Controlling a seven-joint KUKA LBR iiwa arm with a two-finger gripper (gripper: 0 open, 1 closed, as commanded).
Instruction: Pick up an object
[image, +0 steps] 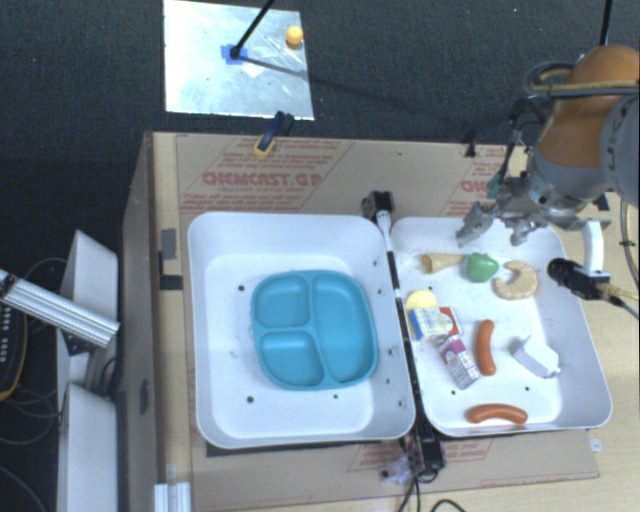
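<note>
- Approach step: gripper (497, 228) poised at far rim of right bin (585, 385), jaws apart, nothing between them.
- Next, probably: drop onto green toy (482, 266) just below jaws, then close.

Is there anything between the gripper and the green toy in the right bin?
Nothing visible. The gripper hangs open over the right bin's far edge; the green toy lies just below it, uncovered, a cone beside it.
</note>
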